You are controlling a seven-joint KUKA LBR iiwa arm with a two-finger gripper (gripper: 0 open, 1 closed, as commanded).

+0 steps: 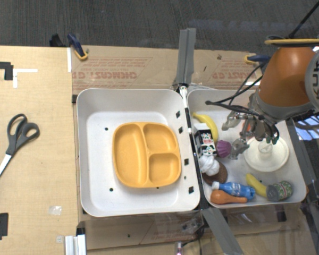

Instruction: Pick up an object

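The right bin (295, 166) holds several small objects. Among them are a yellow banana (207, 124), a black and white box (205, 141), a purple toy (224, 149), a white round stand (266, 154), a blue bottle (235, 188), an orange toy (226, 197), a second yellow piece (257, 184) and a green-grey cylinder (278, 190). My gripper (252, 140) hangs over the middle of this bin, between the purple toy and the white stand. It is open, with nothing between its fingers.
The left bin (90, 158) holds a yellow divided plate (147, 154). Scissors (15, 137) lie on the bench far left. A grey bar (185, 57) runs back from the divider between the bins. Cables trail from the orange-banded arm (287, 78) at the right.
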